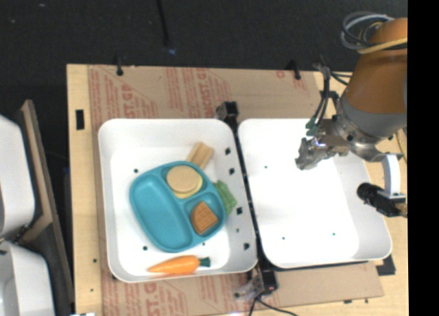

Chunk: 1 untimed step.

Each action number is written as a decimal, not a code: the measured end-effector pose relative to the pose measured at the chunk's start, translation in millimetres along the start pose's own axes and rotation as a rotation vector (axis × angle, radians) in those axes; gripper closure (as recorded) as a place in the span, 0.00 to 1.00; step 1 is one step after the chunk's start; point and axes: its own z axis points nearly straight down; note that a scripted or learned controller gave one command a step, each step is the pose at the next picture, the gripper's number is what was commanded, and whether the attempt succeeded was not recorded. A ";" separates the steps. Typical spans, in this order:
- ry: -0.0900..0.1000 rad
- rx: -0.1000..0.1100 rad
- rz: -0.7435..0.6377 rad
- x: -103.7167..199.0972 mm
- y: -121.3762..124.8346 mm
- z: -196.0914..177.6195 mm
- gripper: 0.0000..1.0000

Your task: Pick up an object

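Note:
My gripper (305, 158) hangs over the upper right part of the right bin (302, 239), with nothing seen between its fingers. In the left bin (116, 171) lies a blue sectioned tray (161, 212). A round tan disc (185, 179) and a brown waffle-like piece (204, 217) rest on the tray. A pale wooden block (201, 154) leans at the tray's top edge. A green piece (227, 197) sticks out at the tray's right side. An orange carrot (177, 264) lies along the bin's front wall.
A black clip (227, 110) sits at the top of the seam between the bins. The bins rest on a cardboard sheet (158, 95) on the bench.

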 end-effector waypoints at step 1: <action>0.000 0.000 0.000 42.4 -3.1 3.4 1.00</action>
